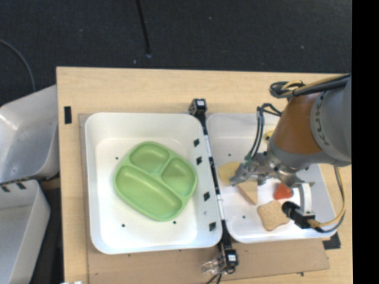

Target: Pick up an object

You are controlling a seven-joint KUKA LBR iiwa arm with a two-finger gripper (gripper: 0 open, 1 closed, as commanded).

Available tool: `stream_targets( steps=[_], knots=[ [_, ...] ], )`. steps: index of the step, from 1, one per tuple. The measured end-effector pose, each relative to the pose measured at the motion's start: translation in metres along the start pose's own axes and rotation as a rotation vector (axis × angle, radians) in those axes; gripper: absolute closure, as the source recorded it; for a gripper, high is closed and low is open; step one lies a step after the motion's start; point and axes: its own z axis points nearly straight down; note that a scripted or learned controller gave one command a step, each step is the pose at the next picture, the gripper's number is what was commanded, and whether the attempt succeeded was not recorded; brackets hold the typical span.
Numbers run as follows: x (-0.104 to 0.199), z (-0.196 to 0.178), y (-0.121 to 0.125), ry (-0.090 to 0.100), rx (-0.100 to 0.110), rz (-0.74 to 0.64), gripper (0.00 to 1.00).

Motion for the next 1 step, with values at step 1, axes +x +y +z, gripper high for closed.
stream_targets(
  steps=[1],
  knots=[
    [0.0007, -0.0627, -0.0027, -0.001, -0.005, -0.008, 1.0]
  ],
)
